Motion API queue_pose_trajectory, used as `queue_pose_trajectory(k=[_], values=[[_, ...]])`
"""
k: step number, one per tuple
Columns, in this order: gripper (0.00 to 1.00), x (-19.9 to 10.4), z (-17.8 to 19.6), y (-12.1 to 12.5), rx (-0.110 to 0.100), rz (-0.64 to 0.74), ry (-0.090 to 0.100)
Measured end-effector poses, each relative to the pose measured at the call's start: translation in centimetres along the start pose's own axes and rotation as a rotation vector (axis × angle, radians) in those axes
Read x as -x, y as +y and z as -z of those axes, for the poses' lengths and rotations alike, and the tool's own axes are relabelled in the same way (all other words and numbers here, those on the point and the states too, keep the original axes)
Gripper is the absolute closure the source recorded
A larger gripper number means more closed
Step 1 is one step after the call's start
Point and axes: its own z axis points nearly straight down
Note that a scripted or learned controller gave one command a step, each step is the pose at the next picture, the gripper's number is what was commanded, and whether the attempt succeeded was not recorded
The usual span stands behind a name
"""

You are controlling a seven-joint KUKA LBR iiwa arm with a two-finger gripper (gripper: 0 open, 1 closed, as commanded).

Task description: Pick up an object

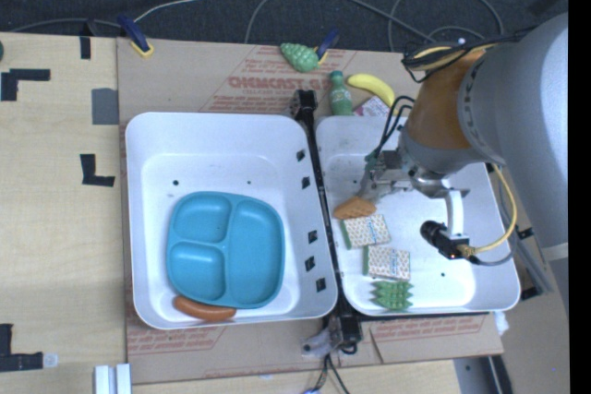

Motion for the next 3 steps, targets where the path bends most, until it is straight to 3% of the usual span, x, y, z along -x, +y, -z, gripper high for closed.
queue_pose_trajectory(k=[1, 2, 3], values=[[0.0, 0.0, 0.0, 0.0, 0.0, 0.0, 0.0], [0.0, 0.3, -0.9, -1.2, 0.001, 0.001, 0.001], [0.0, 0.0, -1.0, 1.4, -0.003, 0.0, 0.002]])
